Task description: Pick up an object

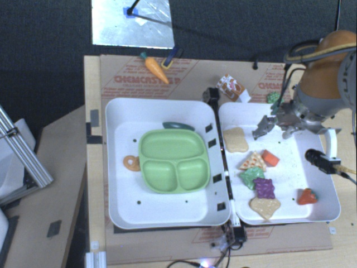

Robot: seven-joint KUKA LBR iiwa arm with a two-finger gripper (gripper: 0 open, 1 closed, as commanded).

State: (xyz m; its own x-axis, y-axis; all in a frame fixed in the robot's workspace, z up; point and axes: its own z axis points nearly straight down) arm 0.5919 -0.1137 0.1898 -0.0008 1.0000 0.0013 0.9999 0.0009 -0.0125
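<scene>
Grey metal jaws [271, 126] hover over your right bin [326, 202]; you can't tell if they're open or shut, w/ nothing seen between them. Just below-left lies a flat tan bread slice [236, 140]. Nearby: triangular cracker [252, 162], orange chunk [270, 158], knobbly purple grapes [264, 187]. Glossy green divided plate [172, 159] fills left bin [120, 149].

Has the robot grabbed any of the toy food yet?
Not yet. The gripper hangs above the right bin, near the bread slice, with nothing between its fingers. The toy food, like the purple grapes and strawberry, lies in that bin. Lowering, closing on one piece and lifting are all left.
</scene>
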